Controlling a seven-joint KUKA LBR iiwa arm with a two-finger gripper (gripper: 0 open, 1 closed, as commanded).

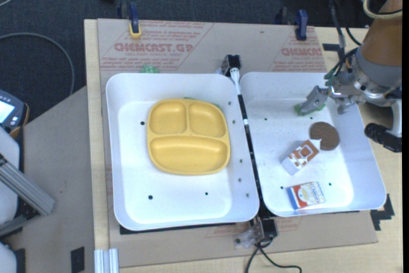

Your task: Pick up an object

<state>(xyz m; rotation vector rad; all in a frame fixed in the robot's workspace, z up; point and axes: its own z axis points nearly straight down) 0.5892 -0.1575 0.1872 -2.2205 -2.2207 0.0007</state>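
Cookie (325, 135), brown and round, lies in your right bin (271, 93), towards its far right side, and it looks the nearest candidate for a pick. Just below and left of it you have a small carton (300, 156) lying tilted, and nearer the front rim a flat packet (305, 194) with red and blue print. Your pincer (313, 102) hangs over the back of that same bin, above the cookie in the picture, with something small and green at its tip; whether it grips that or merely covers it, you cannot tell, and how far the pincer is parted you cannot tell either.

By my reading you are at the approach, nothing clearly lifted yet. Your next move calls for settling over one item and coming straight down on it. The cookie lies flat and thin, so it may be hard to grip; the carton stands higher and looks easier.

Mind the edges: the cookie sits near the right wall. Open floor lies left of the pincer. The left bin (128, 137) carries a yellow divided plate (188, 136).
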